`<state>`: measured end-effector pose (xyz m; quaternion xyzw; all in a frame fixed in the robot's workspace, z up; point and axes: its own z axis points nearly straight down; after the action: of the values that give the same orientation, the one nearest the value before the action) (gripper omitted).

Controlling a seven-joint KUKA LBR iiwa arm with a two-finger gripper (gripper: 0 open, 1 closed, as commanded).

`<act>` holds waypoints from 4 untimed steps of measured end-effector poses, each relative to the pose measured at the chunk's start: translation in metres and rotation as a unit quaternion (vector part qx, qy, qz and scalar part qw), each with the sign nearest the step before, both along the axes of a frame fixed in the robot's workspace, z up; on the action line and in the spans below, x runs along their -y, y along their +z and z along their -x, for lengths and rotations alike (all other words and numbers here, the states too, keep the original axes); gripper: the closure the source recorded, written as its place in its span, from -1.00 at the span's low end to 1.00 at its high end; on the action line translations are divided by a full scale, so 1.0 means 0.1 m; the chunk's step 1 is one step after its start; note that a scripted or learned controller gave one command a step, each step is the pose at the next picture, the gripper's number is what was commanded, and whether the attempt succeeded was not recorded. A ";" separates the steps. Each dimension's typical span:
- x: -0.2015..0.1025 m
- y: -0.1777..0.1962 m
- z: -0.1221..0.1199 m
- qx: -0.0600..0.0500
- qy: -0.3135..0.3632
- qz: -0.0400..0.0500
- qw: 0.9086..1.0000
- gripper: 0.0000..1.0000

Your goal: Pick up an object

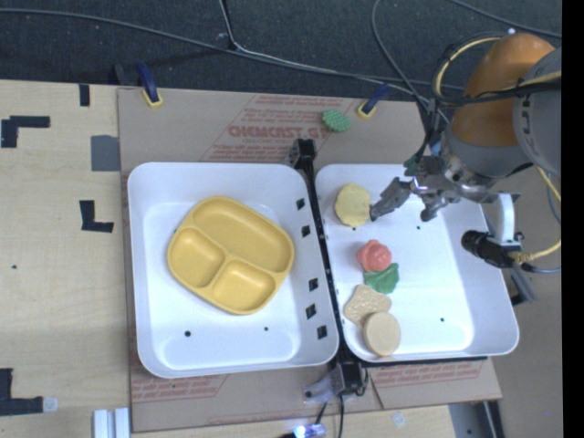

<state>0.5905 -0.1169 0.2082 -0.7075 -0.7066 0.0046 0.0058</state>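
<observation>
1. Hanging over the upper part of the right bin (474,331), the gripper (407,205) has its two fingers spread wide apart with nothing between them; one fingertip (379,208) points down-left, the other sits further right above bare bin floor.
2. Nearest to it is a pale yellow roundish piece (351,204), which lies just to the camera's left of the left fingertip, close enough that the tip looks to be touching or almost touching its edge. I judge this the likeliest pick: the coming move would need a small shift toward the divider between the bins, so that the piece falls between the fingers, not outside them.
3. That yellow piece is nearly round, so it has no clear long axis; the finger line seems to matter less than centring over it.
4. Further toward the camera's bottom lie the other candidates, well apart from the gripper: a red piece (373,255) touching a green piece (383,278), then a tan toast-like piece (365,304) overlapping a round beige piece (382,333).
5. Count in the right bin: five objects, one of each kind.
6. Count in the left bin (151,245): one yellow compartment tray (230,254), lying tilted and far from the arm.
7. Outside the bins, one small green object (336,121) rests on the brown board (228,126), beyond the bin's far rim.
8. Only one arm is at work, so reach is not a choice.
</observation>
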 end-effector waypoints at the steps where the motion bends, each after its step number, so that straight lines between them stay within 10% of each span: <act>1: 0.00 0.07 -0.03 0.006 0.002 0.001 1.000 -1.00; 4: 0.11 -1.24 -0.14 0.007 0.002 0.002 1.000 -1.00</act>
<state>0.6048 -0.1279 0.0839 -0.7064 -0.7078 0.0008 -0.0004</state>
